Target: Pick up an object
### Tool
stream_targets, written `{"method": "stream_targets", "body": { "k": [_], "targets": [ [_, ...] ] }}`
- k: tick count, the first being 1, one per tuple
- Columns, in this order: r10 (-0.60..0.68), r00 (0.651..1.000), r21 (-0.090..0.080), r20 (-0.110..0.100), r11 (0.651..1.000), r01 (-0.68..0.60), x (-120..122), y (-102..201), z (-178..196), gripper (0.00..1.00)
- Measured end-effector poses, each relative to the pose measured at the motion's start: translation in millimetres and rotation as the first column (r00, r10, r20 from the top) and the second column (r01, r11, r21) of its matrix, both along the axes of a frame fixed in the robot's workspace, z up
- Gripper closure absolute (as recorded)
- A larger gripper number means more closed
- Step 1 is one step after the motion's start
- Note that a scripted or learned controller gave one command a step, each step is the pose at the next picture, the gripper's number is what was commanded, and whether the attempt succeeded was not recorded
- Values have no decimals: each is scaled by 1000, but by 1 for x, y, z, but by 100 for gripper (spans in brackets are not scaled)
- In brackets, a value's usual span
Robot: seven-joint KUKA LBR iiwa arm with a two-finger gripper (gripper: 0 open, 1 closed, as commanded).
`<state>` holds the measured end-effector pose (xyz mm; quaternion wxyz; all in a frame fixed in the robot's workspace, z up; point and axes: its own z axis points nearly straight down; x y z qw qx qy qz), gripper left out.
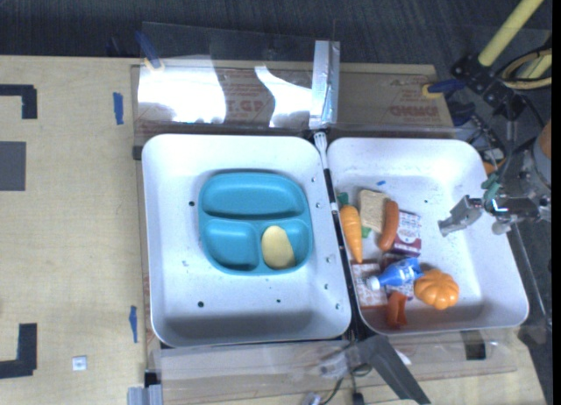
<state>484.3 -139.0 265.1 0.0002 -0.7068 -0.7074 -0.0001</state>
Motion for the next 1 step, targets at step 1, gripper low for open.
{"method": "stream_targets", "body": {
  "k": [1],
  "targets": [
    [-124,992,1,-8,992,124,26,40,-156,0]
  ]
}}
